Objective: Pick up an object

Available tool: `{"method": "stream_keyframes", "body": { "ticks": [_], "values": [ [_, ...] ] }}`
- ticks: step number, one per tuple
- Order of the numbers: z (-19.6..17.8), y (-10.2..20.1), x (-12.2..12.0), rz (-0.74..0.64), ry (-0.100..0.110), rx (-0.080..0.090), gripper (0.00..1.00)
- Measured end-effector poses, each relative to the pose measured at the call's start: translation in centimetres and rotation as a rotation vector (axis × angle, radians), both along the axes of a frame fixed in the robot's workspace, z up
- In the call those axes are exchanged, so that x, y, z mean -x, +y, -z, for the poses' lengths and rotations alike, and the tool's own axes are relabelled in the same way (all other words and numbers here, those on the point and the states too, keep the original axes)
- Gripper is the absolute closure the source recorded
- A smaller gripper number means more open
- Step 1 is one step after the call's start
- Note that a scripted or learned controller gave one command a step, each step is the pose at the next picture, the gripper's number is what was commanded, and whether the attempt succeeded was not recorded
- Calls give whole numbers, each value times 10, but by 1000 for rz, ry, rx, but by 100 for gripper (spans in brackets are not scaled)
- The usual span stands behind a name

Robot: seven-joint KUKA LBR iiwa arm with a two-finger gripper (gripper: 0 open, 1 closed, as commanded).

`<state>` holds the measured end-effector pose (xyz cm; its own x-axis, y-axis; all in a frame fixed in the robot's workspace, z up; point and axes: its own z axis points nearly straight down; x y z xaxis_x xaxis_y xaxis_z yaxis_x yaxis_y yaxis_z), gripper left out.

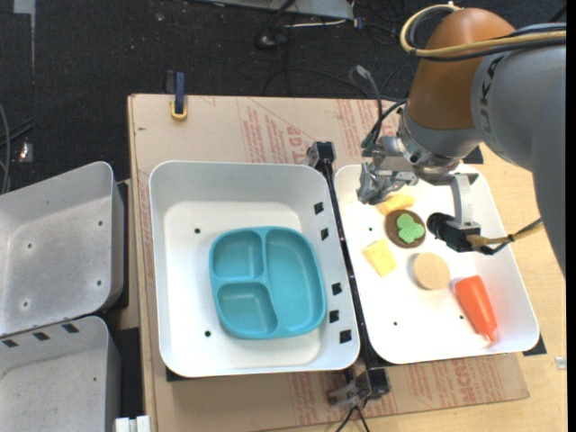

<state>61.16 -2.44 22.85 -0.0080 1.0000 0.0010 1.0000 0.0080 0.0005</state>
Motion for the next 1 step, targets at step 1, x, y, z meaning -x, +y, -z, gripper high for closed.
{"method": "stream_keyframes", "body": {
  "ticks": [1],
  "values": [
    [8, 47, -5, 2, 0, 1, 100]
  ]
}}
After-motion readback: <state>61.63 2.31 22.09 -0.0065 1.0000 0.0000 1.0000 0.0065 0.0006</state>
